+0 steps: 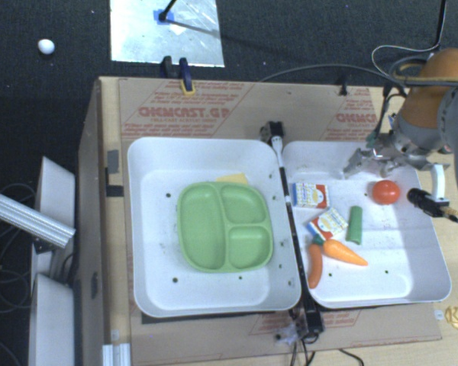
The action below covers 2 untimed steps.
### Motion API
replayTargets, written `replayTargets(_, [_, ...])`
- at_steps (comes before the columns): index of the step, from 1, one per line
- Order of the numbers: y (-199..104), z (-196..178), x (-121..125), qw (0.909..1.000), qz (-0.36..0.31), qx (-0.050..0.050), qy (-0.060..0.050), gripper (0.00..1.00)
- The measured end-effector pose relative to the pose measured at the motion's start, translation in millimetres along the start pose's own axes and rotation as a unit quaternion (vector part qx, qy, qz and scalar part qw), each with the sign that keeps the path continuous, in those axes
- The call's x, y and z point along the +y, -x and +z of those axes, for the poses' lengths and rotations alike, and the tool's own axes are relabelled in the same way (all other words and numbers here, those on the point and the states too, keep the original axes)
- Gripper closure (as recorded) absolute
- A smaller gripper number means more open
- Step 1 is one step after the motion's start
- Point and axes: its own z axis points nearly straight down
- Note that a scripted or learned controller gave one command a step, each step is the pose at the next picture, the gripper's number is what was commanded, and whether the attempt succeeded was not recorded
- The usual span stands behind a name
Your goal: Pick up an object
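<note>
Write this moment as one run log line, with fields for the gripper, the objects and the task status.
gripper: above right bin far edge, nothing seen held | objects: tomato, carrot, green stick | left bin: green tray | status: no pick yet

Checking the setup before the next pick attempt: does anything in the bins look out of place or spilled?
Nothing spilled or damaged. One oddity: a yellow item lies mostly hidden under the far edge of the green divided plate in the left bin, too covered to identify.
</note>
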Motion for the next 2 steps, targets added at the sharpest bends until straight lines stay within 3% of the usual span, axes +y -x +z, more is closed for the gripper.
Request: replayTargets(2, [-4.6, 0.4, -0.2, 1.0000, 0.000, -0.001, 0.000, 0.00])
